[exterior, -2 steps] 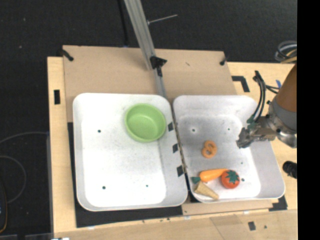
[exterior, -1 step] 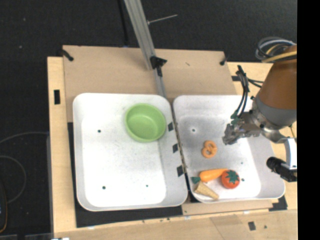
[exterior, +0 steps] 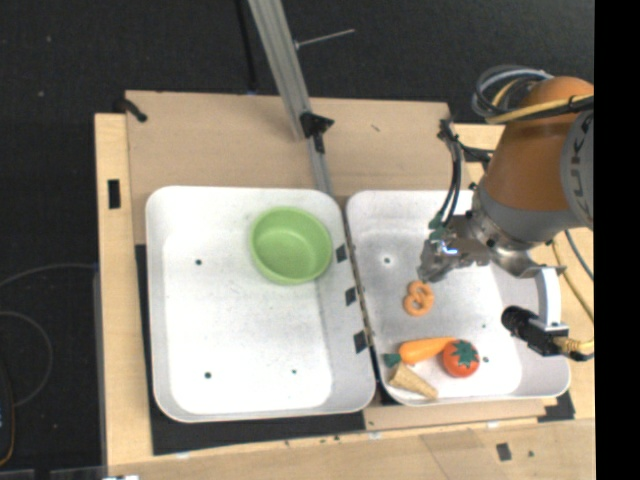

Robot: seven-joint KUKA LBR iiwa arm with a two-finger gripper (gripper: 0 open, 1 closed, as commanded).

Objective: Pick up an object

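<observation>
Arm position: I am holding the end effector [exterior: 437, 261] low over the middle of the right bin [exterior: 385, 218], since the graspable items are gathering there; whether it is apart or together, I cannot tell. The pretzel-shaped orange piece [exterior: 419, 298] is lying just beside it, toward the bin's near edge, apparently not gripped. A carrot [exterior: 425, 349], tomato [exterior: 460, 358] and cone [exterior: 412, 380] are crowding the near edge. A green bowl [exterior: 291, 245] is sitting near the left bin's [exterior: 180, 368] far right corner.
</observation>
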